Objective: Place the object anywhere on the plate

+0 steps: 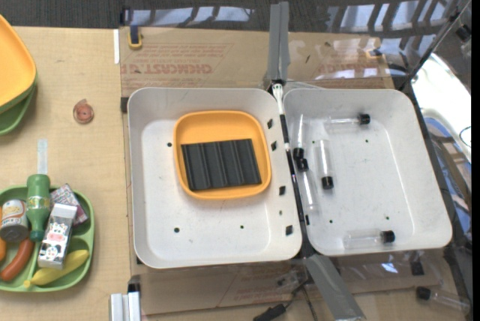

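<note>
The object [223, 165], a dark grey ribbed slab, lies flat on the plate [217, 121], well inside the rim and slightly toward the near edge. The yellow plate sits in the left bin [154, 226], toward its far side. I cannot tell whether my hand is open or closed.

The right bin [405, 192] touches the left one along the middle seam. It holds clear tubes with black caps: one tube [343, 120] lies near the far wall, a second [323, 160] lies near the middle, a third [367, 240] lies along the near wall, and another stretches along the seam side.

Both bins rest on a sheet of cardboard [195, 64] printed with red lettering.

To the left, the wooden bench [75, 49] carries a green tray [81, 267] of toy food, with a green bottle [37, 201] and a small carton [54, 241] among the items. A small pink disc [83, 112] sits apart on the wood, between the tray and a yellow dish [13, 72] at the left edge.
</note>
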